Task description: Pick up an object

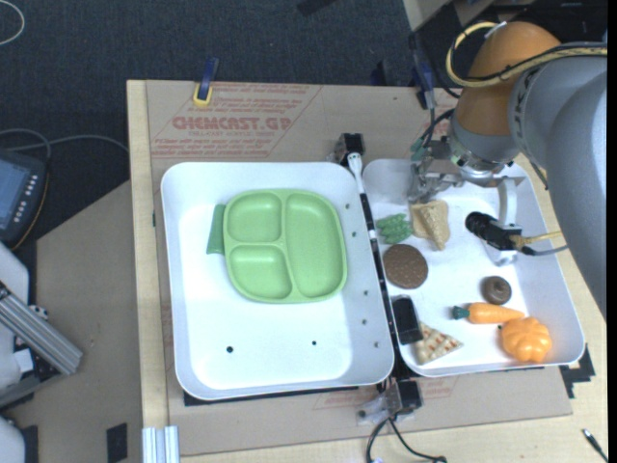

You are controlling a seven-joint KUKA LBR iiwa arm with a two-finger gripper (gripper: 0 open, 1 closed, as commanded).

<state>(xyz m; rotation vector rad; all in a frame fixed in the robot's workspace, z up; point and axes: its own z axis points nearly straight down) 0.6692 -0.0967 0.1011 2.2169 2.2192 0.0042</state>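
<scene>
My gripper (pixel 427 189) hangs over the back of the right bin (pixel 564 302), just above a tan wedge of bread (pixel 432 224). Left of the wedge lies a small green leafy piece (pixel 392 227). A round brown patty (pixel 405 266) sits in front of them. Nearer the front are a small brown ring (pixel 496 288), a carrot (pixel 488 312), an orange pumpkin (pixel 525 339), a pizza slice (pixel 436 342) and a black block (pixel 403 318). Nothing is visibly held.
The left bin (pixel 193 326) holds a green divided plate (pixel 285 243) with a green cloth edge under its left side. The grey arm with its orange band (pixel 506 56) comes in from the upper right. The bins' inner walls meet near the black block.
</scene>
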